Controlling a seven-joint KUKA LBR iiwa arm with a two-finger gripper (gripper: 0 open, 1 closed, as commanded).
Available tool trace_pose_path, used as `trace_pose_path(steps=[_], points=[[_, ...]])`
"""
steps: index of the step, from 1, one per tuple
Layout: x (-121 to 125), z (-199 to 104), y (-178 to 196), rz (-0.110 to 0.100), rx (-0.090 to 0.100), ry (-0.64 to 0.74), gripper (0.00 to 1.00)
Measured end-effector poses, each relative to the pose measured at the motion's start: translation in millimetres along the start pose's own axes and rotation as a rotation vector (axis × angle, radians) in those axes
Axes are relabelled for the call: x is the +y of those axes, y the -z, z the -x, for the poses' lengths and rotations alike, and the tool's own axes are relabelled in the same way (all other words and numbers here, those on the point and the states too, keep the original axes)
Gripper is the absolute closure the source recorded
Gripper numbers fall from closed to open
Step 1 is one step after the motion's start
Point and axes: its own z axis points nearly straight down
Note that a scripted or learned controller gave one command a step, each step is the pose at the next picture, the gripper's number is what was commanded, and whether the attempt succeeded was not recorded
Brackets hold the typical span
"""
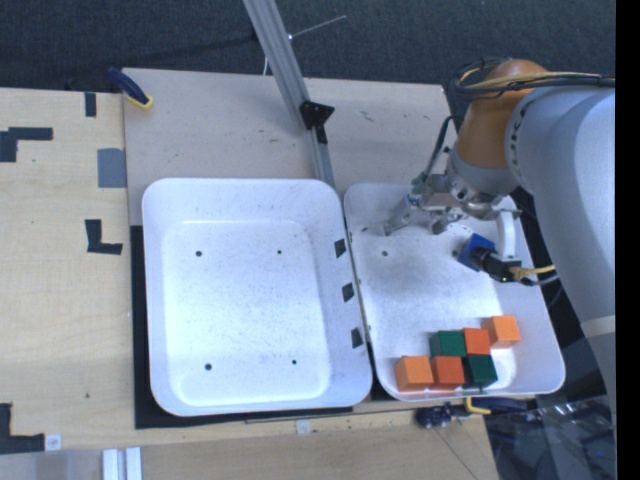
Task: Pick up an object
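Now | right bin [400, 298]: orange and green blocks [460, 356], near corner | tool [425, 211]: far end, state unclear

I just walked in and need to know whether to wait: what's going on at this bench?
A grey arm with an orange band reaches in over the right white bin, its gripper near that bin's far end with nothing visible between its fingers. The small orange and green blocks sit clustered at the bin's near end, apart from the gripper. The left white bin lies alongside. No object has been picked up yet.
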Motion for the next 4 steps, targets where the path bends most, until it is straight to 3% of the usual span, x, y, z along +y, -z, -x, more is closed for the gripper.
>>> trace_pose_path(steps=[1, 4], points=[[0.2, -0.8, 10.2, 0.000, 0.000, 0.002, 1.00], [11.1, -1.9, 171.6, 0.009, 0.001, 0.000, 1.00]])
